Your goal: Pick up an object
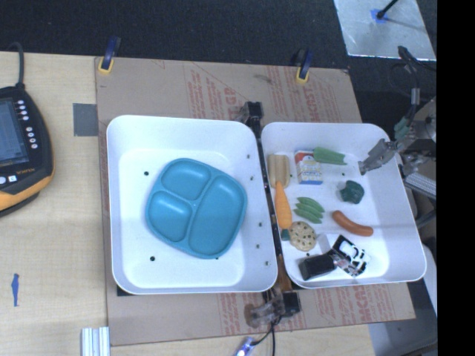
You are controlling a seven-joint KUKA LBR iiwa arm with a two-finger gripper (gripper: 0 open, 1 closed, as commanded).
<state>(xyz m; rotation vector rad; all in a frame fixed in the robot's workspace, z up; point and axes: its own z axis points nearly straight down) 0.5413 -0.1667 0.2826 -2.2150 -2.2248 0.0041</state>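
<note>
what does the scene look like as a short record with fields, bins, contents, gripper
left bin: holds a blue divided plate
right bin: holds small toy foods and items
right bin contents: carrot, cookie, sausage, pea pods, dark green lump, small box, black object
gripper: over the right bin's upper right part, nothing seen between its fingers
bench side: orange-edged pendant at the far left

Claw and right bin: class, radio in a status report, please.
Claw at right bin's far right edge, nothing seen between fingers. Nearest: dark green piece, sausage, both untouched. Blue divided plate alone in left bin. Path clear.
</note>
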